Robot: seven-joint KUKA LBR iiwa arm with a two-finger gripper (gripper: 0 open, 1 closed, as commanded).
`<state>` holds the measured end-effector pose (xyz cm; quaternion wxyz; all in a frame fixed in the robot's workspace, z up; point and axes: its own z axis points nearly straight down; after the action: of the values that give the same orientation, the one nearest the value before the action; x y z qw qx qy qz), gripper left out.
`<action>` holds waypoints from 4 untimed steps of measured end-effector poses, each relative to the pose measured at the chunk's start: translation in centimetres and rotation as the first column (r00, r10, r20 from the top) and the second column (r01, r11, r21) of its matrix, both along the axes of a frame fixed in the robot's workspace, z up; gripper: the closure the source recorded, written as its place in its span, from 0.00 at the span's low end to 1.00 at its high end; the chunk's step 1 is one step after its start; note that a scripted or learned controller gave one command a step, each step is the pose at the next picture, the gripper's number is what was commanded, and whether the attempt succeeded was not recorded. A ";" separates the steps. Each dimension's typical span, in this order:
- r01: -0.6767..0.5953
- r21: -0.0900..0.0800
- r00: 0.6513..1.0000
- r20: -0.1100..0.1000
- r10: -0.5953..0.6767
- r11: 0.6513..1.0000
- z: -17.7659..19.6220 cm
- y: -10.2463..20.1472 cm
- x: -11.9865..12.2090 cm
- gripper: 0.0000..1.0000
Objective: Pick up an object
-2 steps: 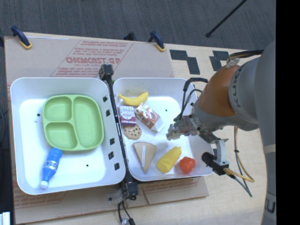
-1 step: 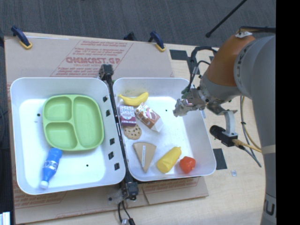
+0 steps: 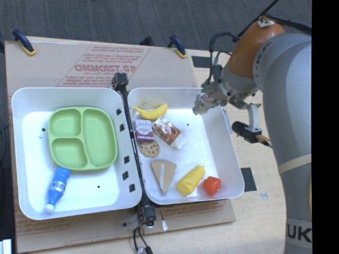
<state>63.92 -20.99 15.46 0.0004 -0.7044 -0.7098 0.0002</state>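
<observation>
The right bin [image 3: 222, 142] holds a banana [image 3: 151, 111], a dark red packet [image 3: 143, 129], a brown wrapped snack [image 3: 167, 132], a cookie [image 3: 150, 149], a tan wedge [image 3: 163, 175], a yellow bottle [image 3: 190, 180] and a red tomato-like piece [image 3: 212, 185]. My gripper [image 3: 203, 104] hangs over the far right corner of this bin, to the right of the banana and apart from every object. Nothing shows between its fingertips.
The left bin [image 3: 21, 142] bears a green divided plate [image 3: 83, 137] and a blue bottle [image 3: 57, 187] lying near its front. A black clip row [image 3: 127, 142] joins the bins. Cardboard [image 3: 106, 62] lies behind, held by blue clamps [image 3: 177, 45].
</observation>
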 end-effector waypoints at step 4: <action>-0.002 0.000 1.000 -0.005 0.002 1.000 -5.3 3.0 -8.5 1.00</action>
<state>55.41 -18.04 10.18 0.0022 -0.7037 -0.7105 0.0020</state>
